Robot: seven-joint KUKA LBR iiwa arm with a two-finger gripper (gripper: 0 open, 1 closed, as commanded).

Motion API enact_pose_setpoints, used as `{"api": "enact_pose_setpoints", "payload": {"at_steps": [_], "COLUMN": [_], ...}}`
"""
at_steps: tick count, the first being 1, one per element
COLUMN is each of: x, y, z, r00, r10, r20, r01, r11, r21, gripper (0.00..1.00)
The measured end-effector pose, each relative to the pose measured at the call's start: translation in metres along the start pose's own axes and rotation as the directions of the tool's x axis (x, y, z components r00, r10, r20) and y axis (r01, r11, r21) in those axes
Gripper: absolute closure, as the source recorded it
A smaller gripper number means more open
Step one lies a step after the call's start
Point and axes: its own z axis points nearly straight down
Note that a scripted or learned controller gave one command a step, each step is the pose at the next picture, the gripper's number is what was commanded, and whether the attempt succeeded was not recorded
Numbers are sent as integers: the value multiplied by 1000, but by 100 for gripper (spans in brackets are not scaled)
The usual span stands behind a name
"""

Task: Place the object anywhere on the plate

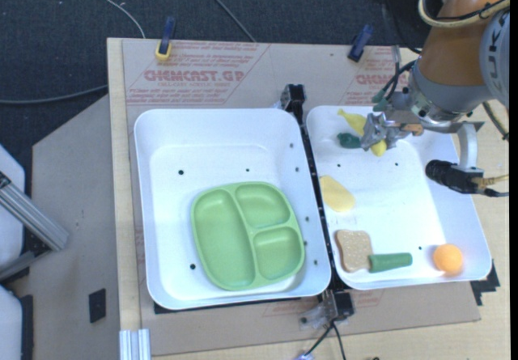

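A light green plate [243,234] with three compartments lies in the left bin [162,148], toward its front. My gripper [376,138] hangs low over the back of the right bin [453,213], right beside a small yellow piece [350,117] and a dark green piece [348,140]. A bit of yellow [379,149] shows just under the gripper's tip; whether it is held is unclear. Further forward in the right bin lie a pale yellow fruit shape [336,192], a slice of bread [353,248], a green cylinder [391,261] and an orange ball [447,259].
The two bins meet at a black divider rim [311,180] with clamps at back [293,96] and front [338,303]. A black fitting [449,175] on the arm hangs over the right bin's right side. Blue clips [361,42] hold the cardboard base at the back.
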Motion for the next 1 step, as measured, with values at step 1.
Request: {"api": "enact_pose_setpoints", "payload": {"at_steps": [1], "x": [47], "y": [19], "z": [-11], "r00": [1000], "r10": [1], "r20": [0], "r01": [-1], "r11": [1000], "r21": [0], "gripper": [100]}}
